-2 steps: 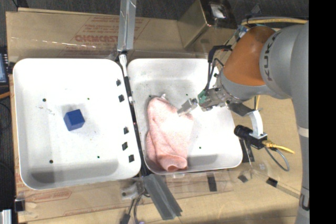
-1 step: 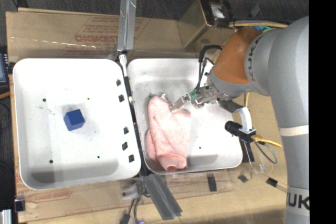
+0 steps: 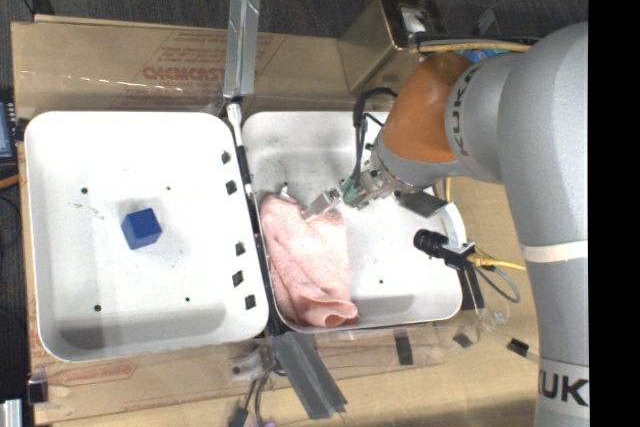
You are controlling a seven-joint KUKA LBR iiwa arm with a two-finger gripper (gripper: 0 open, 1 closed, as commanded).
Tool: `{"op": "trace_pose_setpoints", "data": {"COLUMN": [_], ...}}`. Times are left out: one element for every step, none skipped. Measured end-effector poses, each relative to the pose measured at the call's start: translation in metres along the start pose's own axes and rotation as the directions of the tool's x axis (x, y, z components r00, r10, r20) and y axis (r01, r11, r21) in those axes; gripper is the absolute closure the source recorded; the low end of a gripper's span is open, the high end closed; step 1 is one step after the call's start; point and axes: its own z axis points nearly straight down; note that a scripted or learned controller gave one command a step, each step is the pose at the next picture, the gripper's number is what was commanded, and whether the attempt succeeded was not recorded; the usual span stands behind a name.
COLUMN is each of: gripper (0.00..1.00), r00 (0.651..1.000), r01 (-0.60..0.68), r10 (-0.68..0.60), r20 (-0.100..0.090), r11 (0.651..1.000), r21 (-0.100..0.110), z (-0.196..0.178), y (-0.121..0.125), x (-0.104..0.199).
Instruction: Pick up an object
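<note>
Flanking bins (image 3: 60, 245) on cardboard-covered bench (image 3: 120, 65)

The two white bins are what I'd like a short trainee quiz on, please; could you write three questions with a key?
1. True or false: the blue cube lies in the right bin.
2. Which thing lies nearest the gripper? A) blue cube B) pink cloth C) cardboard
3. Fill in: the pink cloth lies along the right bin's ____ wall, as seen from the camera.

Key: 1 false, it lies in the left bin; 2 B; 3 left.
</note>
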Motion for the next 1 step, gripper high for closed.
{"op": "trace_pose_setpoints", "data": {"gripper": [1.00], "r00": [1.000], "r01": [0.002], "r10": [-0.002], "r20": [-0.001], "r11": [1.000], "r21": [0.000], "z": [-0.0104], "y": [0.0009], "x": [0.0006]}}
